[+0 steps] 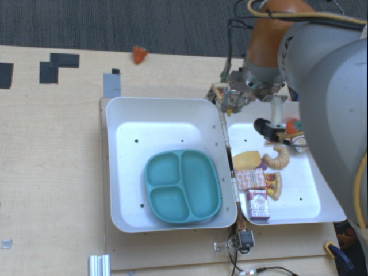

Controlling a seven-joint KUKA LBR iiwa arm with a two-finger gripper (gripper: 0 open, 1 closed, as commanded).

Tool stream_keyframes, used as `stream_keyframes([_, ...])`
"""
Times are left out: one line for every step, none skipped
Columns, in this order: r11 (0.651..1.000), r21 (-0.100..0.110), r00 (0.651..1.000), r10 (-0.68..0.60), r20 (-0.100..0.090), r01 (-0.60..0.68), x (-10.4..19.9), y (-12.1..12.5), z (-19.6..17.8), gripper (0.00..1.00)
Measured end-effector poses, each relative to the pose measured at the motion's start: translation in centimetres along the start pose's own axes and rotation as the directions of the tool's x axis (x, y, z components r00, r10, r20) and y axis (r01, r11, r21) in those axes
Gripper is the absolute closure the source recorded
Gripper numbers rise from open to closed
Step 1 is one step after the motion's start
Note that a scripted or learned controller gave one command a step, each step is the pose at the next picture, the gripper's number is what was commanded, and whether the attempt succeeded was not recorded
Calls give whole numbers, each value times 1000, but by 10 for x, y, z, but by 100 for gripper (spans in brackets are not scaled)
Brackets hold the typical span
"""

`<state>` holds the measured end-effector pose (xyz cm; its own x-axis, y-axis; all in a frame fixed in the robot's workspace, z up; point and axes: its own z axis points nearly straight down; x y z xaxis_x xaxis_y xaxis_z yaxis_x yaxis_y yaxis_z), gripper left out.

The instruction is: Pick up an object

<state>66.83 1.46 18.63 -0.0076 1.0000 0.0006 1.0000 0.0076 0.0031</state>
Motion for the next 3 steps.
stream_keyframes([1000,0,1000,0,0,0,43,1,-19,100])
stream_keyframes([1000,0,1000,0,0,0,80,1,-28,100])
stream_keyframes([1000,2,1000,5,0,-5,55,-85,2,100])
